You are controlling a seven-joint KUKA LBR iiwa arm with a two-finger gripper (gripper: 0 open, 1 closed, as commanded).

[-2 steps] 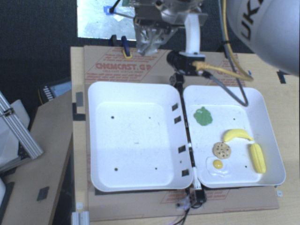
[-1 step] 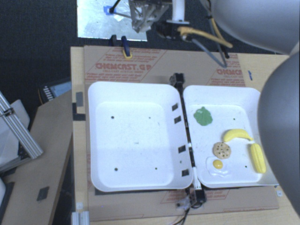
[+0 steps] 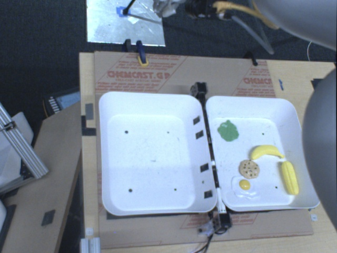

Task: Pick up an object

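From the overhead camera I see my gripper (image 3: 169, 1) raised high at the top edge, well apart from both bins; I judge it is parked up there to leave the view open before a pick. Its state I cannot tell.

The candidates all lie in the right bin (image 3: 284, 107): a green leafy piece (image 3: 228, 130) near the divider, a banana (image 3: 266, 152), a cookie (image 3: 249, 168), a fried egg (image 3: 245, 187) close to the front wall, and a yellow corn cob (image 3: 289, 177) near the right wall. The left bin (image 3: 113, 152) sits just beside it.

I judge the green piece easiest, with open floor around it; the egg and cob crowd the walls.
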